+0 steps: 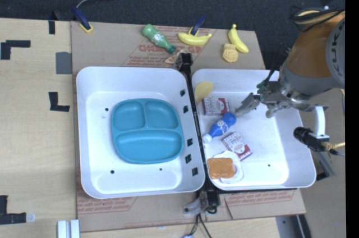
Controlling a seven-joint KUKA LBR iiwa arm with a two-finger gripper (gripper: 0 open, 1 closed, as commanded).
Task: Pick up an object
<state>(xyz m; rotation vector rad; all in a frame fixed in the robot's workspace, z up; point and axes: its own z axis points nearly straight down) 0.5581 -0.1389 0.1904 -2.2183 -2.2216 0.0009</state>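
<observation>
The right bin (291, 175) holds a pale yellow item (205, 88), a red and white packet (215, 106), a blue bottle (222, 124) lying on its side, a second red and white packet (236, 144) and an orange-brown toast piece (222, 166) on a white base. My gripper (259, 109) hangs over the upper middle of this bin, just right of the first packet and the bottle. Its fingers are spread open, one fingertip (244, 106) pointing left toward the bottle, with nothing between them.
A blue divided plate (148, 130) lies in the left bin (90, 85). Behind the bins on the cardboard are a green bottle (158, 39), two bananas (194, 38) (238, 39) and a small yellow piece (229, 53). The grey arm (314, 57) comes in from the right.
</observation>
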